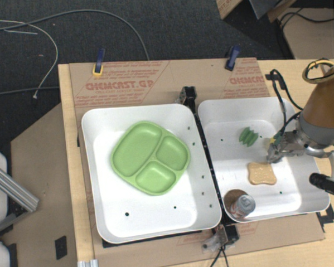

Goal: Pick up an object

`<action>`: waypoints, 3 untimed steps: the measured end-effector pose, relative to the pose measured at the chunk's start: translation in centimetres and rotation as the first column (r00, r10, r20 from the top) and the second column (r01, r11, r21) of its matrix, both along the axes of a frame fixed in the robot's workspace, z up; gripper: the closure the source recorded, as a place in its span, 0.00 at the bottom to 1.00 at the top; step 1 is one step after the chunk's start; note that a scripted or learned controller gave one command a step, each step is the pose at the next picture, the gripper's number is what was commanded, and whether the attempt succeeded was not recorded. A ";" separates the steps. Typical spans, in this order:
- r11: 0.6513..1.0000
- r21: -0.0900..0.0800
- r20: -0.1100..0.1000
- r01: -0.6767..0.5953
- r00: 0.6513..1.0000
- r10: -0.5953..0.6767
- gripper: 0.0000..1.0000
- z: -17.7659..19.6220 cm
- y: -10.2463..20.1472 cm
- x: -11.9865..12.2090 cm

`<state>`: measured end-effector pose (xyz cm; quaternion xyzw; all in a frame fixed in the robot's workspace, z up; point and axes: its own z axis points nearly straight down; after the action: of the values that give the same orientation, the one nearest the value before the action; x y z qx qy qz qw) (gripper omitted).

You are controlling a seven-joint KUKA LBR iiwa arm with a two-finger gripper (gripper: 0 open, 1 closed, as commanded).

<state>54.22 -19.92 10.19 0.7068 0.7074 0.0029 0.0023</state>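
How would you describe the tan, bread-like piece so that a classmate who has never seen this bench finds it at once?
Look in the right white bin, in its lower half. The bread slice lies flat there, just below the gripper. It is tan, unlike the green piece above and the metal-topped jar at the bin's lower corner.

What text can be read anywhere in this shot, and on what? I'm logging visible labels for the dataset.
"CHEMCAST GP", red print on the cardboard sheet behind the left bin, reads clearly.
The same red print repeats behind the right bin; it is partly cut off and blurred.
Smaller red lines beneath both are too small to read.
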 end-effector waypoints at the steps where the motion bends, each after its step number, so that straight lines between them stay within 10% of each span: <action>1: 1.000 -0.003 -0.002 0.001 1.000 -0.001 1.00 4.5 -0.4 -0.3; 3: 1.000 -0.002 -0.004 -0.001 1.000 0.001 1.00 12.4 0.1 0.2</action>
<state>54.38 -19.79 22.63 0.7066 0.7076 0.0009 0.0017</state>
